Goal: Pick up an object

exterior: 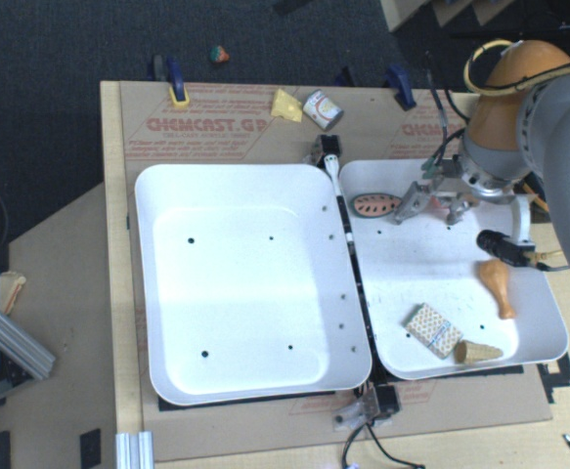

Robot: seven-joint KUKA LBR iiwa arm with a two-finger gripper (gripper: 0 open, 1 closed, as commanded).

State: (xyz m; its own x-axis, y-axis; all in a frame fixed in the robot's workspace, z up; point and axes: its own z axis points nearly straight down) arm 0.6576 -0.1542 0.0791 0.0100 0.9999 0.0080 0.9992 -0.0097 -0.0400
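Note:
My gripper (pixel 426 213) hovers over the far part of the right bin (pixel 548 335), with its fingers spread open and nothing between them. A flat reddish oval object (pixel 372 204) lies just left of the left finger, near the bin's far left corner. Nearer in the same bin lie an orange drumstick-shaped piece (pixel 497 284) at the right, a small patterned box (pixel 434 329) and a tan wedge (pixel 480 351) by the front wall.
The left bin (pixel 153 262) sits beside the right one, sharing a black-clipped middle rim. A yellow chunk (pixel 286 106) and a small white box (pixel 322 108) rest on the board behind the bins. Blue clamps hold the board's far edge.

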